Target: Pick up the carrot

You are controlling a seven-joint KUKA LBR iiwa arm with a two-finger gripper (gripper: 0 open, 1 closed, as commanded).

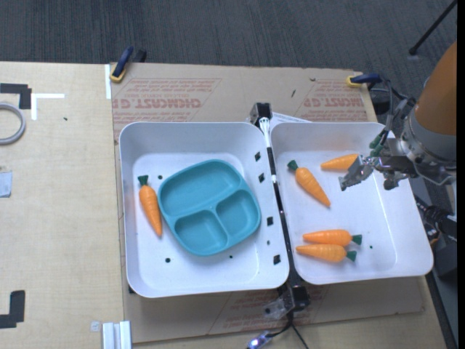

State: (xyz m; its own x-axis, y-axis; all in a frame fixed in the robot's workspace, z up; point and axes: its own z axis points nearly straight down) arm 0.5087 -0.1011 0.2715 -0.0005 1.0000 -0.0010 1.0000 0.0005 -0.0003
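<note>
Four orange carrots lie in the right bin [407, 257]: one slanted near its left wall [311, 184], one at the back [339, 163], and two side by side at the front [329, 236] [323, 252]. A fifth carrot [150, 206] lies in the left bin [138, 267], beside the teal plate. My gripper [373, 177] hangs over the right bin's back right part, just right of the back carrot. It is open, with nothing between its fingers.
A teal divided plate [209, 206] takes up the middle of the left bin. Black clips [261, 113] join the bins along their shared wall. The bins rest on cardboard [189, 97] held by blue-yellow clamps [122, 62]. The arm's orange band [445, 86] is at the right.
</note>
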